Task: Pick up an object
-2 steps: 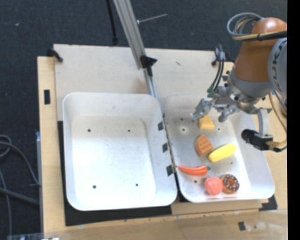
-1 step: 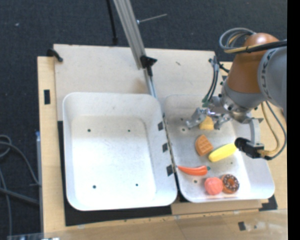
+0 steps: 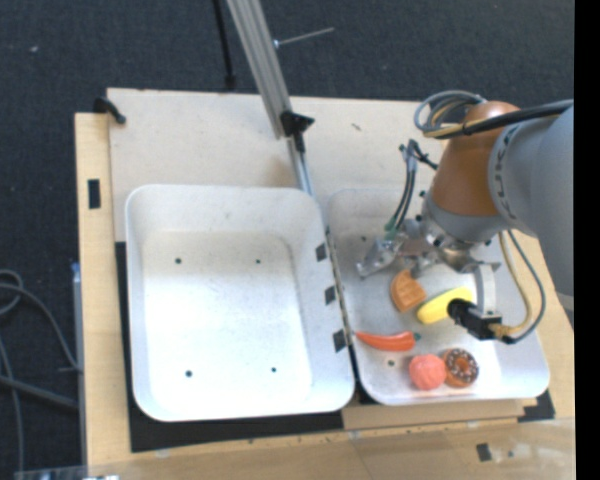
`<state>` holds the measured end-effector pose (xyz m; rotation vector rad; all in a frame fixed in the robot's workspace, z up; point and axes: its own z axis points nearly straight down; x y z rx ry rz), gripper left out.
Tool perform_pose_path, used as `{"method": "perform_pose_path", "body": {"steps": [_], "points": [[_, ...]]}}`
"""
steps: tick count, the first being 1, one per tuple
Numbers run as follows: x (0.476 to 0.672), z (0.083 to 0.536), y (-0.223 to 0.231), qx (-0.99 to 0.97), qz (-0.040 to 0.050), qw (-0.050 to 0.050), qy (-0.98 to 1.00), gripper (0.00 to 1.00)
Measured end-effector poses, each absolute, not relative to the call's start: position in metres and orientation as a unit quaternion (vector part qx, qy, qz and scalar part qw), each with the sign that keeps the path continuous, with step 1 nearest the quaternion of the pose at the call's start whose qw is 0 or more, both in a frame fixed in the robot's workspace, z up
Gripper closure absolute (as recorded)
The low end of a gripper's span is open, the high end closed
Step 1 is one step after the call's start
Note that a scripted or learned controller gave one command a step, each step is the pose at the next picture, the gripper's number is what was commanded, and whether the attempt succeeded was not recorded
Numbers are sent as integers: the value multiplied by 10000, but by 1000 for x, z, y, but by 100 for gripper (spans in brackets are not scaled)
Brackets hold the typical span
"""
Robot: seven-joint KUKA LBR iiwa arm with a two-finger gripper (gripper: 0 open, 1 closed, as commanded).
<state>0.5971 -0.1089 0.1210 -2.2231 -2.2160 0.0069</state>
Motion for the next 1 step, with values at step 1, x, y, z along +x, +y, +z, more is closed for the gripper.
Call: {"method": "perform_pose_path", "body": {"steps": [1], "points": [[599,136,-110,-7107,-12,-14,-7035,100]]}}
